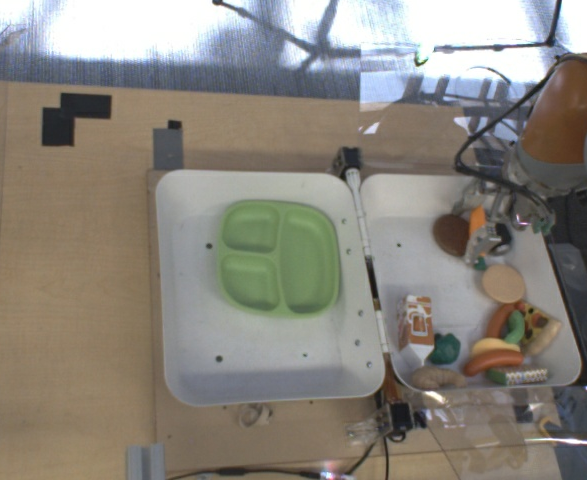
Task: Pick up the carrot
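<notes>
Arm (563, 118), grey with orange band, is reaching in from 3 o'clock and hanging over the far end of the right bin (403, 218). Claw (485, 236) is pointing down into that bin at roughly its 1 o'clock corner.

Carrot (478, 223), small and orange, is standing near upright between the claw's fingers; the claw is clenching it, so it is grasping the carrot. Whether the carrot's lower tip is touching the bin floor or riding clear, cannot tell.

Just beside the claw at its 9 o'clock, a brown disc (452, 234) is lying on the bin floor. At the claw's 5 o'clock, a tan round cookie (503, 284) is lying flat, apart from the claw.

Toward the right bin's 5 o'clock corner, toy foods are crowding together: a pizza slice (541, 330), a yellow banana (496, 348), a red sausage (491, 362) touching the banana's near edge, a green lump (445, 348), and a beige piece (433, 377) against the near wall. A small orange-and-white carton (417, 320) is lying near the bin's centre, toward 7 o'clock.

Left bin (188, 318) is carrying a green divided plate (278, 258), sitting a little toward 12 o'clock of the bin's centre.

Both bins are sitting side by side on the wooden counter (63, 298).
</notes>
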`<state>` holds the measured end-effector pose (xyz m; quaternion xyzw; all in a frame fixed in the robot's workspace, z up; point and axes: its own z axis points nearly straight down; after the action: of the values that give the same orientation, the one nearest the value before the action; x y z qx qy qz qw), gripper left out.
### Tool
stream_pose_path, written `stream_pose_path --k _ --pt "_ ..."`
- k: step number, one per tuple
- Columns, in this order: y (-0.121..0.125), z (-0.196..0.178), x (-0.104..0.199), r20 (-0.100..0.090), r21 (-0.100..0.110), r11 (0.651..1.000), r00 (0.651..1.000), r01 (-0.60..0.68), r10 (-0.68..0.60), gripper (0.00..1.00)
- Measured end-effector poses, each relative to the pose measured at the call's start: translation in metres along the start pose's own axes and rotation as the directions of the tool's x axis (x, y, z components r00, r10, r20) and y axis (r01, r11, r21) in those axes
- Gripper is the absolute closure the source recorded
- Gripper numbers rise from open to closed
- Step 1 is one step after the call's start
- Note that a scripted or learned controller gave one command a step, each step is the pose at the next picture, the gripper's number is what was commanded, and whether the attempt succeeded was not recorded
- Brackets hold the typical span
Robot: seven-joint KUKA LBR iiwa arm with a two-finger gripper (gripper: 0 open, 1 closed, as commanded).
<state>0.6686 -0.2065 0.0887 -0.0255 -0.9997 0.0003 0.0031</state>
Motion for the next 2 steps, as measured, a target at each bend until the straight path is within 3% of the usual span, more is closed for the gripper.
stream_pose_path --k 1,2 --pt "0.001 -0.014 -0.003 0.01 0.002 1.0 1.0 0.003 -0.003 1.0" --pt "0.07 -0.078 0.013 0.026 0.0 0.995 0.995 0.096 -0.096 1.0"
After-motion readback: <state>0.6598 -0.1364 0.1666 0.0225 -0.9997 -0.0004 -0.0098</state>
